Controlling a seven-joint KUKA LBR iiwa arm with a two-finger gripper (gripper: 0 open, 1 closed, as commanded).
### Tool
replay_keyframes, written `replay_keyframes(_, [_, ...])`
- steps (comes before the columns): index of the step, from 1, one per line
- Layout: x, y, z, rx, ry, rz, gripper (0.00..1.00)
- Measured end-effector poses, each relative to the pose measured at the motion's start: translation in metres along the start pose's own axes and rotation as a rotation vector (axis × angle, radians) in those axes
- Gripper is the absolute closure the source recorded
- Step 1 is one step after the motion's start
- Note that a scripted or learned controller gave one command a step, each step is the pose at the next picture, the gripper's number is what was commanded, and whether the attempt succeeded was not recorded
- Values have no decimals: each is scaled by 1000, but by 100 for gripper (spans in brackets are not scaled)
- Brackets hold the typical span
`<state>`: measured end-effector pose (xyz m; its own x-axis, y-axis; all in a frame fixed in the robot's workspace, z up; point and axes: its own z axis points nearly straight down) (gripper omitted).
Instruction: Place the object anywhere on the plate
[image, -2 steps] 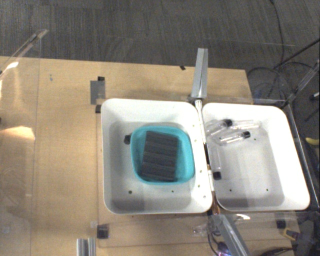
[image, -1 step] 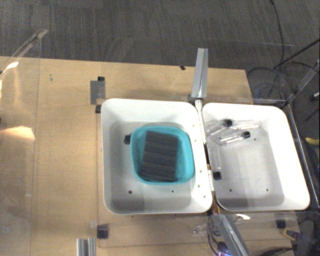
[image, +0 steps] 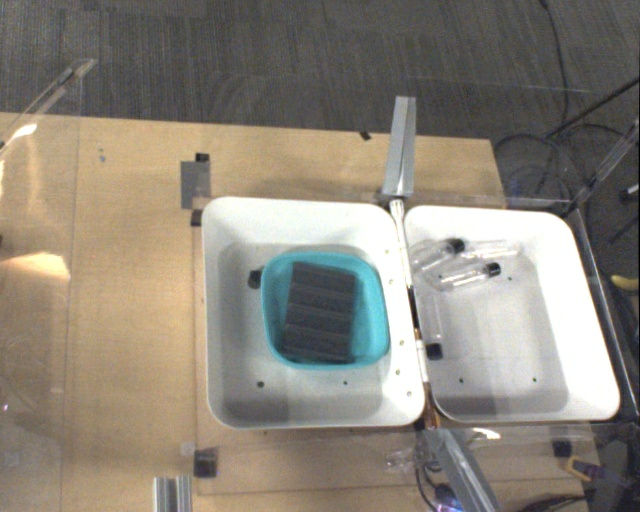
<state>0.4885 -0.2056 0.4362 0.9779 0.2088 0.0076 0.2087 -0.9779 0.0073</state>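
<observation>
Camera view looks down on the table (image: 120, 330) with two white bins side by side: the left bin (image: 225, 330) holds a teal plate (image: 375, 320), and a dark ridged block (image: 320, 312) lies squarely on it, long axis running near to far with a slight tilt. The right bin (image: 520, 380) holds clear plastic tubes (image: 465, 260) with dark caps near its far left corner, well apart from the plate. From here I cannot tell what the jaws are doing; the block sitting on the plate suggests the placing is done.
</observation>
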Motion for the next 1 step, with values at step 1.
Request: replay_keyframes(1, [1,-5,0,-1,0,1,0])
